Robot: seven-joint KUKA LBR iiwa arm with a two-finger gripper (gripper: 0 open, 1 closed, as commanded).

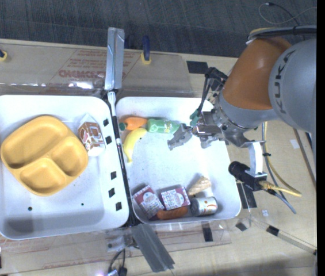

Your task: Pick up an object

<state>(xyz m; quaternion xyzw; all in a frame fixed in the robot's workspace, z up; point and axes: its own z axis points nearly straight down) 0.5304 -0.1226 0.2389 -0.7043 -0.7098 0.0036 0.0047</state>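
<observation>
Now, what we see on the worktop [168, 59]:
Tool [179, 138]: we find it low over the right white bin [168, 171], its grey fingers spread apart with nothing between them.
Green bottle [161, 125]: lying on its side at the bin's far edge, just beside the tool.
Yellow banana [131, 142]: near the divider, touching the orange carrot-like piece [132, 122].
Red snack packets [162, 199]: we see them together at the near wall, next to a small can [207, 206].
Left white bin [12, 211]: we note a yellow sectioned plastic tray [42, 154] and a brown wrapped packet [91, 135].
</observation>
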